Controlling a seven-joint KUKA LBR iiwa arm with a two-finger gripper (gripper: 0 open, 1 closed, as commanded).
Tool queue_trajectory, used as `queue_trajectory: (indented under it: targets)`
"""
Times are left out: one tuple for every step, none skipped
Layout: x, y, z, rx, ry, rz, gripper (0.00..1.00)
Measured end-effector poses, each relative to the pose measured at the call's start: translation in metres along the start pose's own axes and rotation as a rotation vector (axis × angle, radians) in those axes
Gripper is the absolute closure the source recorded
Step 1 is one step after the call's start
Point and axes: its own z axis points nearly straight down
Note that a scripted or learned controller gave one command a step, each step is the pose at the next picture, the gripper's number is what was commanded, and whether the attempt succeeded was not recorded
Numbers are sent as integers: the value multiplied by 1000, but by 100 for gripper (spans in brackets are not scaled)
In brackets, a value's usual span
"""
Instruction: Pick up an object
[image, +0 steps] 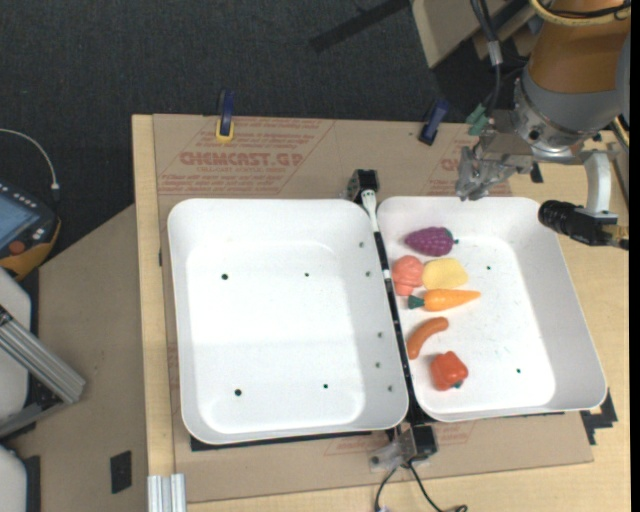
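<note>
Jaws of the gripper (478, 187) hang slightly apart with nothing between them, above the far rim of the right bin (560, 330). Toy foods, including purple grapes (430, 240) and a carrot (452, 298), lie in this bin's left half.

The brown cardboard sheet (150, 300) under the two bins carries red printing along its far edge. The large line (240, 157) reads roughly "CHEMCAST G.P" (the letters are faint and the last ones uncertain). Smaller red lines above and below it are too small to read, as is a red patch (445, 170) further right.
</note>
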Motion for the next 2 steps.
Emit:
queue_trajectory:
  targets:
    - [94, -88, -167, -20, 2, -3, 100]
    - [151, -71, -70, 8, -4, 5, 100]
